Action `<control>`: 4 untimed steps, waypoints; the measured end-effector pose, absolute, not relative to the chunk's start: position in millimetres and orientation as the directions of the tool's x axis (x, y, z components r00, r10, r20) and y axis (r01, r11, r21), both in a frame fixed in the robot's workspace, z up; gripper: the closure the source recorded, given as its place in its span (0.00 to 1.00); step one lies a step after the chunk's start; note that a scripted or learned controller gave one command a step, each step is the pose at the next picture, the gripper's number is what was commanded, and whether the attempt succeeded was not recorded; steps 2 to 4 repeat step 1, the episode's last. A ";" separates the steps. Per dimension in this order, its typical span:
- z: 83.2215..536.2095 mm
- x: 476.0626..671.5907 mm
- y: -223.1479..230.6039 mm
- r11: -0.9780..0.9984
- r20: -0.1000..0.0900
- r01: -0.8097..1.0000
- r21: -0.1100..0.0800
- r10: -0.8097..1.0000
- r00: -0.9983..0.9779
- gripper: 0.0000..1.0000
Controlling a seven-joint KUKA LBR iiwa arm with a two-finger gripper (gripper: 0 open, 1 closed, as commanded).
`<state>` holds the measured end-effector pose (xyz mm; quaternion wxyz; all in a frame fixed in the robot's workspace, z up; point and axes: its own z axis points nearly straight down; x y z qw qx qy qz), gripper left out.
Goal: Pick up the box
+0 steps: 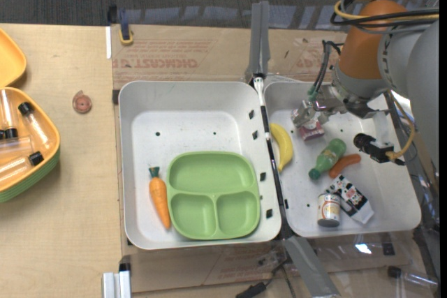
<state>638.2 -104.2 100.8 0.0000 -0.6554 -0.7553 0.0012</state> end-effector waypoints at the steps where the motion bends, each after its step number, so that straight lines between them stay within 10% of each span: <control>1: 191.1 614.9 -89.8 -0.093 -0.002 0.996 -0.001 0.996 0.093 1.00; 4: 191.1 614.9 -89.8 -0.093 -0.002 0.996 -0.001 0.996 0.093 1.00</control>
